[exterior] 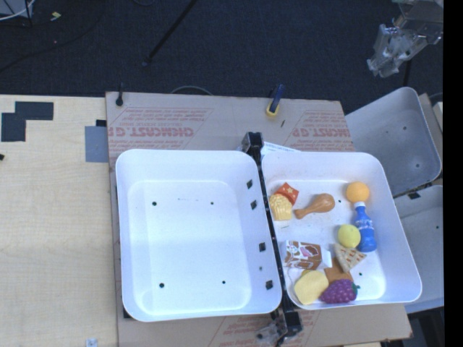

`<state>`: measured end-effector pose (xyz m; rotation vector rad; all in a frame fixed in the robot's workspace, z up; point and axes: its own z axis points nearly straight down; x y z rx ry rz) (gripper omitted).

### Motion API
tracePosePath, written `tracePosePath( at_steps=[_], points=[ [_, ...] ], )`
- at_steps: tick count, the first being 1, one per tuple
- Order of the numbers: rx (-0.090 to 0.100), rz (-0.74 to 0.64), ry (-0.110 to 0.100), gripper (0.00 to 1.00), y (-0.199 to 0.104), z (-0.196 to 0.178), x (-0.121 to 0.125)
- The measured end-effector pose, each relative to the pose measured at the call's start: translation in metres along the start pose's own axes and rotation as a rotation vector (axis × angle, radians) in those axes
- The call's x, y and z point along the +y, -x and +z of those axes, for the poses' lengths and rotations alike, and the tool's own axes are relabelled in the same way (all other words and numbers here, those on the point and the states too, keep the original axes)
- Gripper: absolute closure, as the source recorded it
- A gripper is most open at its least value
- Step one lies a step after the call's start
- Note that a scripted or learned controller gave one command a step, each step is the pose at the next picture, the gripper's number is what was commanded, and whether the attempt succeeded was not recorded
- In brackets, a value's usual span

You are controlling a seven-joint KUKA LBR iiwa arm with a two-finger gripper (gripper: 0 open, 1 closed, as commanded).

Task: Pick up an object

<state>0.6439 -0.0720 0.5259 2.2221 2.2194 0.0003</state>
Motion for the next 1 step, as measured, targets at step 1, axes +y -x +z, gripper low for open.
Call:
tracePosePath(
  at_steps=[1],
  points=[
    [0.0, 0.002, -0.002, 1.0, 0.0357, -0.0124, 0.0]
  ],
)
